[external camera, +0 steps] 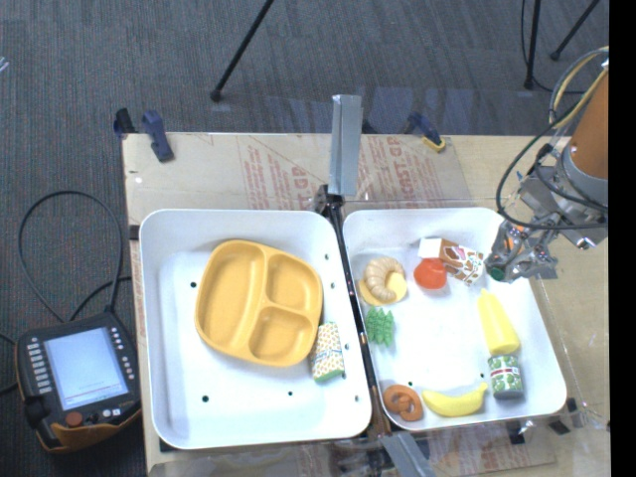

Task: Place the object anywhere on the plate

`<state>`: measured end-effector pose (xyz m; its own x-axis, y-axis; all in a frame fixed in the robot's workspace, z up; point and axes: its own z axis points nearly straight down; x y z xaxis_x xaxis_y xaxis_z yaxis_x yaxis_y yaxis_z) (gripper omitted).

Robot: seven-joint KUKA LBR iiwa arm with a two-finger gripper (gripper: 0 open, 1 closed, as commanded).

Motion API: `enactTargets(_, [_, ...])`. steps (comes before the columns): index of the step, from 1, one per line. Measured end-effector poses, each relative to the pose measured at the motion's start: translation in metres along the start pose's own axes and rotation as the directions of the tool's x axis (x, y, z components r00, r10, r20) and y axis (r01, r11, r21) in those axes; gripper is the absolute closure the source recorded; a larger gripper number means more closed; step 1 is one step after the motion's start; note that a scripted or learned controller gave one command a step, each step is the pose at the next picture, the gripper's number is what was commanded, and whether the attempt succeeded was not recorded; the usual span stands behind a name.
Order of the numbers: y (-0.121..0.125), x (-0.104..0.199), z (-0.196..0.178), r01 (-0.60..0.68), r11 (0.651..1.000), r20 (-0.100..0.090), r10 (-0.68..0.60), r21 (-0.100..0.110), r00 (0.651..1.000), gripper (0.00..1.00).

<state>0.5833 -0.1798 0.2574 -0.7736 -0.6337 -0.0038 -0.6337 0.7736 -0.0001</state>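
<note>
The grey arm with its orange band reaches in from the right, end effector (pixel 522 259) poised over the right white bin's (pixel 452 334) upper right corner. Whether it's spread or pressed together, I can't tell. The yellow three-compartment plastic plate (pixel 260 303) sits in the left bin.

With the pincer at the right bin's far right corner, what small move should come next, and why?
Probably lower the pincer onto a nearby item, such as the small printed box just to its left. Nothing shows between its fingers, and the yellow plate in the left bin holds nothing yet.
</note>
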Motion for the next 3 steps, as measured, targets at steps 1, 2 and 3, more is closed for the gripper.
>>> enactTargets(1, [0.0, 0.0, 0.0, 0.0, 1.0, 0.0, 0.0, 0.0, 1.0, 0.0])
enactTargets(2, [0.002, -0.003, 0.107, -0.163, 0.987, -0.007, 0.163, -0.008, 0.987, 0.0])
enactTargets(3, [0.002, -0.008, 0.092, -0.156, 0.988, 0.002, 0.156, -0.001, 0.988, 1.0])
